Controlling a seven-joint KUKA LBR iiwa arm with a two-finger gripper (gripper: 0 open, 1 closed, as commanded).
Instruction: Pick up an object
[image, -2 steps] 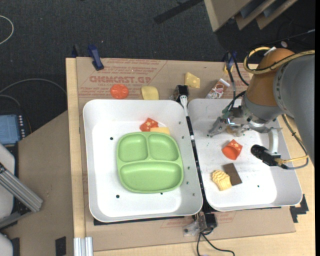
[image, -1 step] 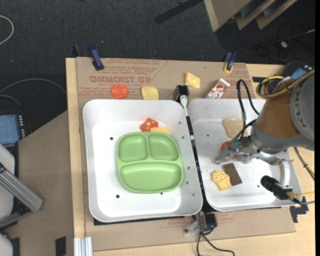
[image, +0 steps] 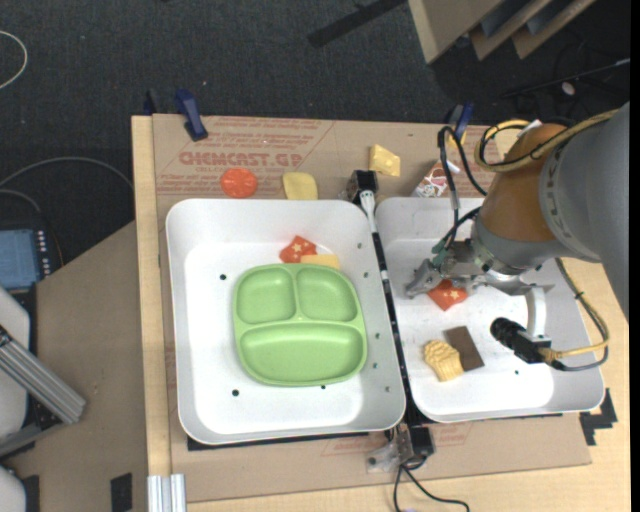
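Observation:
My gripper (image: 441, 277) hangs low in the right bin (image: 560, 395), near its left-centre. A small red piece with pale spots (image: 448, 295) lies directly beneath the gripper's tip, touching or nearly touching it. I cannot tell whether the gripper grips it. A brown block (image: 463, 345) and a knobbly yellow piece (image: 441, 360) lie side by side a little nearer the front, apart from the gripper.
The left bin (image: 190, 300) holds a green divided plate (image: 298, 322), with a red piece (image: 297, 250) and a pale yellow piece (image: 321, 261) behind it. On the cardboard behind the bins lie an orange disc (image: 238, 182), two yellow pieces (image: 299, 186) and a red-white item (image: 432, 184).

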